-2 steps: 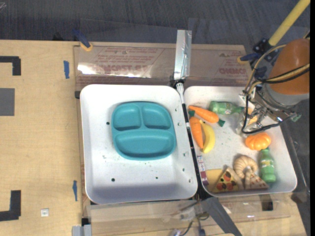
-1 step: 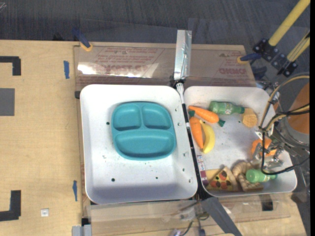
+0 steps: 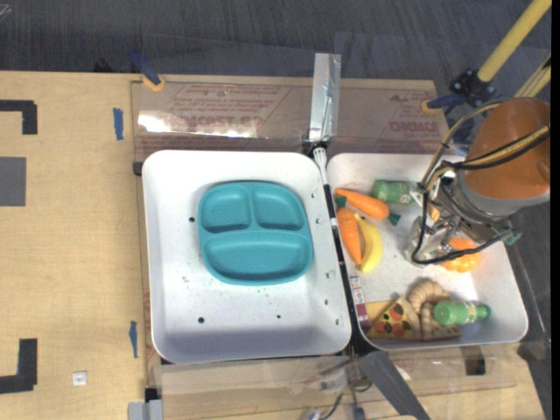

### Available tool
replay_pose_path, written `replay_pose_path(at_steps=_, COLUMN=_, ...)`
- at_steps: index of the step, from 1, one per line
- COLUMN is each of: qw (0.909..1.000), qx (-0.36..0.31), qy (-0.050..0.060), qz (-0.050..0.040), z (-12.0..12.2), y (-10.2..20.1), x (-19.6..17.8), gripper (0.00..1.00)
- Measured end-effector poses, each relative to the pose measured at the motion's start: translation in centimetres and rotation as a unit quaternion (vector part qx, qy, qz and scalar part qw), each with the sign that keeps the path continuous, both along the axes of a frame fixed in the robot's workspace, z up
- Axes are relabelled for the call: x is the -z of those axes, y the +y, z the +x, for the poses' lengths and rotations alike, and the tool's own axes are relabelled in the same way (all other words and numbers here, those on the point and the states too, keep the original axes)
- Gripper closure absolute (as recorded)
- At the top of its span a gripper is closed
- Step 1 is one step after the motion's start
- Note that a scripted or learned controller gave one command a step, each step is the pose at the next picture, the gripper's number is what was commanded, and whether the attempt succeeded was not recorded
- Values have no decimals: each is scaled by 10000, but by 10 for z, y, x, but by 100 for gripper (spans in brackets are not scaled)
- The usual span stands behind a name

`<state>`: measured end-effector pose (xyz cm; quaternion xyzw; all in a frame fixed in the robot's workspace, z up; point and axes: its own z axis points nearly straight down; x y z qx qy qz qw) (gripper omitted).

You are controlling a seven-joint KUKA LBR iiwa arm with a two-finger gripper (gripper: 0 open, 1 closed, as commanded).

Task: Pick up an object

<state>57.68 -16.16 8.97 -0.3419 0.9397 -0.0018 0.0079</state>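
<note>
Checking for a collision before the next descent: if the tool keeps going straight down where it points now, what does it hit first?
Most likely the orange toy lying on the right bin floor, which sits partly under the tool. Depth is hard to judge from this slanted view, so it could land just beside it on bare bin floor.

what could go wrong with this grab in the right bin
The claw sits low over an orange toy that is mostly hidden under it, so the grip may be off-centre and slip. Cables loop around the wrist and could snag. The green bottle and bread roll lie close by and might get knocked.
</note>
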Motion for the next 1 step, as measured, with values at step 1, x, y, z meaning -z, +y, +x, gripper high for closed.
replay_pose_path(at_steps=1, qw=9976, qx=698, qy=17, qz=10, z=66, y=32, x=1, gripper=100)
